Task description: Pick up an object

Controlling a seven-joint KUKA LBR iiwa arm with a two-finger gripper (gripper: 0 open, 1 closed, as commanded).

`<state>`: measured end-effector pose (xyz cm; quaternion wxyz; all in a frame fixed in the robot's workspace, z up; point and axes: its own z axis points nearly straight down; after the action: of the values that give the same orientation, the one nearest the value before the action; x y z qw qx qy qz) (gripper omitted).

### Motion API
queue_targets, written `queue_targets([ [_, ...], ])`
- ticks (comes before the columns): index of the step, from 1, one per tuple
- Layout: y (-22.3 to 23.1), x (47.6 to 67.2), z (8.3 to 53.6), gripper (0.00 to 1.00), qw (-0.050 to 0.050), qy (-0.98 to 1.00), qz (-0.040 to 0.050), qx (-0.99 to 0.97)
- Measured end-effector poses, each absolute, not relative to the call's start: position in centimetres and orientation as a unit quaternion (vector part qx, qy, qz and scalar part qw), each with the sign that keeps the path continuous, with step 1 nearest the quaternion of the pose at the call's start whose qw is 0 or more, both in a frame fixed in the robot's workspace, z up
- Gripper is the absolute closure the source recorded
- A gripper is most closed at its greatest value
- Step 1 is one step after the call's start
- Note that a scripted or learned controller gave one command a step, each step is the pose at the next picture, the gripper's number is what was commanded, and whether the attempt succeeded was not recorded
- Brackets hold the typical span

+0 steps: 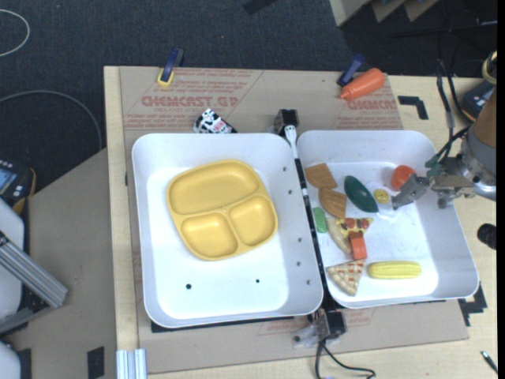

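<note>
Nearest the camera, at six o'clock, cables and a clip hang off the front edge of the desk (237, 346), a cardboard-topped bench and the largest thing here. On it sit two white bins: the left bin (158, 290) holds a yellow divided plate (221, 209); the right bin (450, 243) holds the toy food. At three o'clock the grey arm (481, 144) reaches in, its pincer (426, 188) low over the right bin's upper right part; its fingers (404, 193) look spread narrowly, with nothing seen between them.

Closest to the pincer, just at its nine to ten o'clock, lies a small orange-red piece (403, 174), likely the thing to be taken. It looks like hard, light moulded plastic, smooth and apt to slip or roll, so I judge a grip across its middle the safest. Next come a dark green oval (360, 193), a corn cob (394, 270) at five o'clock, two brown slices (321, 175), a pizza wedge (346, 275) and a tiny yellow bit (381, 197).

Beyond the bins at one o'clock rests an orange carrot-like toy (363, 84).

Part of the orange-red piece is hidden by the pincer, so its shape is hard to name, and the arm's upper part is cut off at the frame edge.
</note>
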<state>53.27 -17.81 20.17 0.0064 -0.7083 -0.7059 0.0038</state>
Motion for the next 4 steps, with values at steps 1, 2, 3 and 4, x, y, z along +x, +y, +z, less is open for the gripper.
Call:
queue_targets([
  [1, -17.8, 53.6, 20.9, 0.0, 0.001, -0.707, 0.0002, -0.707],
  [2, -18.3, 52.8, 16.0, 0.0, 0.003, -0.707, 0.0014, -0.707],
  [3, -18.2, 53.3, 9.8, 0.0, 0.004, -0.707, 0.0015, -0.707],
  [4, -18.2, 53.3, 8.5, 0.0, 0.002, -0.707, 0.0009, -0.707],
])
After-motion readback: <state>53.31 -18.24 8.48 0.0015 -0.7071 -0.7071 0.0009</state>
